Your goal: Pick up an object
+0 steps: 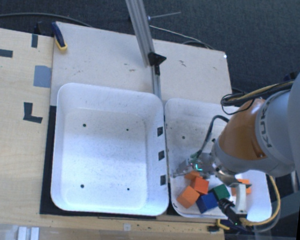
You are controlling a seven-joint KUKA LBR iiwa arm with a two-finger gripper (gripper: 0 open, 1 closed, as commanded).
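My gripper [188, 169] is low in the right bin [185, 121], near its front left part, under the grey arm with its orange band. Just in front of it lies a cluster of blocks: an orange block [201, 184] touching or almost touching the gripper, a second orange block [187, 196], a blue block [206, 203] and a green block [221, 192]. The wrist hides part of the cluster. Nothing shows clearly as held.
The left bin [61, 133] lies beside the right one, and their rims meet in the middle. A slanted metal rail [142, 29] runs down from the top to the bins' shared edge. A small orange piece [245, 182] peeks out behind the wrist at the right.
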